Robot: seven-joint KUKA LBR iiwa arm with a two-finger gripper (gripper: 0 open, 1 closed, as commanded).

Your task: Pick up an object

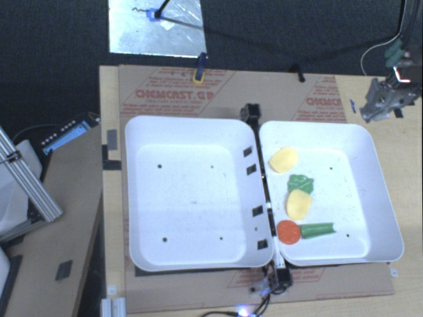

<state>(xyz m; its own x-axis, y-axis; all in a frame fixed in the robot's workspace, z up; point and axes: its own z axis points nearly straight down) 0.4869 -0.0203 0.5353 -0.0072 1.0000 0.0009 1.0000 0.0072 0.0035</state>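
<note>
Five small items are lying in the right bin (380, 177), grouped near its left wall: a pale yellow piece (283, 159), a green leafy piece (301, 183), a second yellow piece (299, 205), a red round piece (288, 232) and a green pod (318, 229) touching it. Beyond that bin's far right corner the gripper (388, 99) is hanging over the bench, and I cannot tell how its jaws are standing
</note>
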